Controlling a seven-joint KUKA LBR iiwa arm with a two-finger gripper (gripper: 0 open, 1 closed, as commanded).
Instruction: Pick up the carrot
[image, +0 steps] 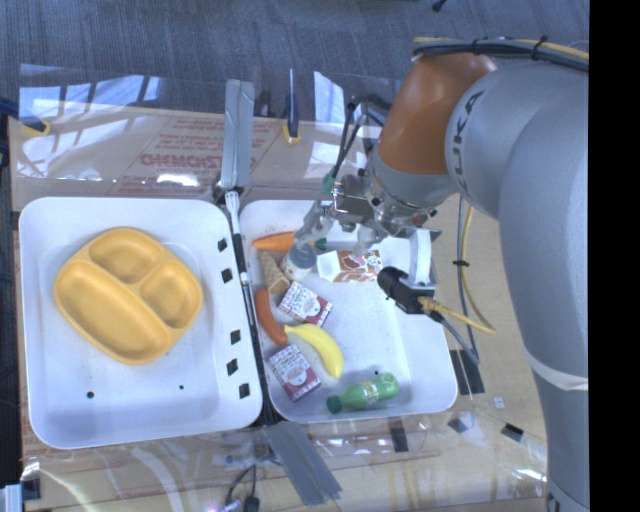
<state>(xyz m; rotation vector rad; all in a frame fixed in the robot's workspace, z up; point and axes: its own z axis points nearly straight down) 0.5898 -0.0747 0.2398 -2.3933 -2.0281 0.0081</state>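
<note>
I'm seeing the gripper (318, 232) hanging low over the right bin (432, 375) at its eleven o'clock corner; I cannot tell how it is set. The carrot (272, 241) is lying just beside it at nine o'clock. A banana (318, 345) is sitting lower down, toward six.

arm (520, 150) — "KUKA" lettering, partly seen | bench sheet (190, 150) — red print, unreadable

The right bin (440, 370) was crowded: banana (318, 345), cartons (303, 303) and green bottle (362, 393) hemmed the carrot (268, 316); room lay at its right side.
</note>
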